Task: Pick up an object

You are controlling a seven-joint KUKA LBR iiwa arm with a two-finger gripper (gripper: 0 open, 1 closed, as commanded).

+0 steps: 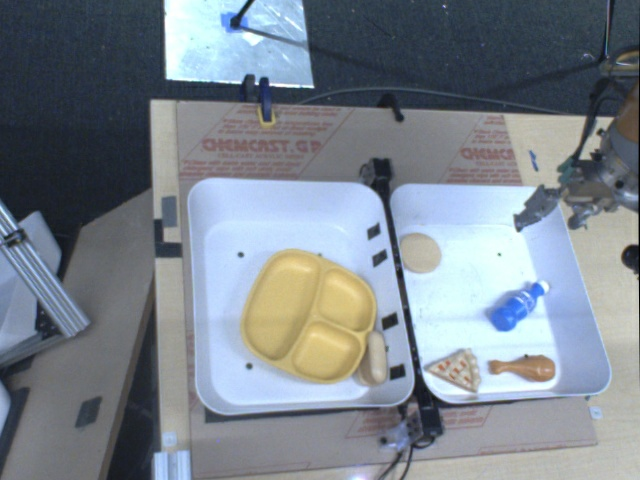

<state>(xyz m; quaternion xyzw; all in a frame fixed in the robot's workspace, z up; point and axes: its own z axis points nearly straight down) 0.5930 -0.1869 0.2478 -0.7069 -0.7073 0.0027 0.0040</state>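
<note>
The right bin (560,268) holds a blue bottle (516,306) lying on its side, a brown drumstick (525,369), a pizza slice (455,370) and a round tan disc (421,252). My gripper (557,213) hangs over the bin's far right rim, above and behind the bottle. It is open, with nothing between its spread fingers. The arm enters from the right edge.
The left bin (230,228) carries a yellow divided plate (310,315) with a pale bread roll (374,358) leaning at its right side. A black divider (392,268) with clips runs between the bins. A foil sheet (238,26) lies beyond the bench.
</note>
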